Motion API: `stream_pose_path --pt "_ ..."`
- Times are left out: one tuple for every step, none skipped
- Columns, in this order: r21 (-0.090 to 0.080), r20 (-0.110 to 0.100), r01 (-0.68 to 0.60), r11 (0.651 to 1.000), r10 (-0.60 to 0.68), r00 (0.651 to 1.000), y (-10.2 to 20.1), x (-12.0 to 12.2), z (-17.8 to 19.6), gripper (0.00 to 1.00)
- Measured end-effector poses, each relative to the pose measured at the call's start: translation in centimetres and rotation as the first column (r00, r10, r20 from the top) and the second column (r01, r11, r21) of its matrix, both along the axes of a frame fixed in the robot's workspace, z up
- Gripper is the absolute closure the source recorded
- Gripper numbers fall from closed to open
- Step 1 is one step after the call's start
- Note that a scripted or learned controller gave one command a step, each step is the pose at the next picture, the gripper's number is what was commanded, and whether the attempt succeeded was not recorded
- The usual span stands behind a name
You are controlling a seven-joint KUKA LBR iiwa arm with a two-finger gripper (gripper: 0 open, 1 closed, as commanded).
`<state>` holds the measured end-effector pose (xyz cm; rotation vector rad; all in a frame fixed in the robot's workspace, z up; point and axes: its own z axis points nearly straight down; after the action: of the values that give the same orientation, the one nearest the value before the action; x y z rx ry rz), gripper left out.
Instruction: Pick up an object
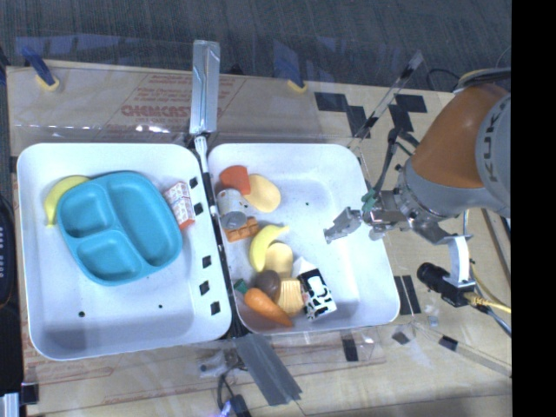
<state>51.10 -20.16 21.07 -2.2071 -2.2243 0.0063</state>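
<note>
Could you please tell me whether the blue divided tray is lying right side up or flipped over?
Right side up: the blue divided tray lies flat in the left bin, its three compartments facing upward.

Single fixed overhead camera, angled down on both bins [35, 259], arm [460, 146] entering right

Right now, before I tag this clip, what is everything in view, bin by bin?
Left bin: 1, white, left on bench.
Divided tray: 1, blue, in left bin.
Yellow object: 1, yellow, tucked under tray's upper-left edge.
Small packet: 1, red and white, by tray's right edge.
Right bin: 1, white, right on bench.
Toy foods: a cluster along right bin's left side, including a carrot, orange; a banana, yellow; a can, grey.
Patterned block: 1, black and white, right bin's lower middle.
Arm: 1, grey with orange band, reaching from right.
Gripper: 1, over right bin's right part, nothing visibly between its jaws.
</note>
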Motion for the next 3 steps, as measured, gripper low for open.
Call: stream_pose_path --pt "0.004 -0.006 -0.083 0.997 0.083 0.997 2.7 -3.6 -8.6 0.0" --pt "-0.001 0.005 0.081 0.997 -0.081 0.997 3.4 -3.4 -12.1 0.0" --pt "-0.001 0.008 0.112 0.994 -0.112 0.994 2.9 -3.3 -12.0 0.0"
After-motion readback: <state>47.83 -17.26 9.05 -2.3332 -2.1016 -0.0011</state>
